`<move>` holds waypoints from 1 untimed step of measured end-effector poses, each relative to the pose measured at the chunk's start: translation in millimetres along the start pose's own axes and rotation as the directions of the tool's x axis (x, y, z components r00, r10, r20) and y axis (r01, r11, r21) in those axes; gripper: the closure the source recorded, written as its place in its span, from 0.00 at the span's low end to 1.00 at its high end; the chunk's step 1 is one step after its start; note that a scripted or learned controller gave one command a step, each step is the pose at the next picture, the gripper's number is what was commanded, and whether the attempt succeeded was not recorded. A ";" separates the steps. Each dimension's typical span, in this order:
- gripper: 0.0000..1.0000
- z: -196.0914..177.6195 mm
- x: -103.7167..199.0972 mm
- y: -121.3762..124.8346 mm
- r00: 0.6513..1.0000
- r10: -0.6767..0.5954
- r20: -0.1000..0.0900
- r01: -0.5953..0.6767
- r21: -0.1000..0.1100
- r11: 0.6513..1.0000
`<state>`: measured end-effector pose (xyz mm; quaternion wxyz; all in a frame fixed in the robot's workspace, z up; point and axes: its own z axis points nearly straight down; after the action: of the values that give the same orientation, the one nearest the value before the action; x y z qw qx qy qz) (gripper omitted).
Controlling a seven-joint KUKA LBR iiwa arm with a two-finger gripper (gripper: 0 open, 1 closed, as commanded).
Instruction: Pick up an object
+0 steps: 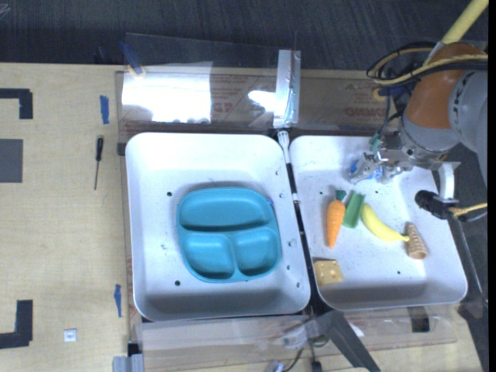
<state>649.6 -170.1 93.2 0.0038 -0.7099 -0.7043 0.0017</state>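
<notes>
from my remote seat i saw the arm (449, 103) reaching in from the right, its jaws (377, 167) hanging over the upper part of the right bin (434, 289); i could not tell whether they were apart or together, and nothing showed between them. below them the toy food lay loose on the bin floor. the carrot (334, 222) was orange, tapering downward, with a small green top, and it lay just beside a green stick-shaped piece (353, 208). right of those lay a curved yellow banana (381, 225), its lower end close to a small tan ridged piece (416, 242). a tan cracker-like square (328, 271) sat near the bin's lower left corner. in the left bin (147, 231) sat a blue three-compartment tray (228, 233), all on the wooden tabletop (54, 231).
</notes>
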 end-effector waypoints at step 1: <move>1.00 -82.5 -23.5 9.3 0.978 0.208 0.003 -0.208 -0.011 0.978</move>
<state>659.4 -194.0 175.5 -0.0018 -0.7795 -0.6264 -0.0004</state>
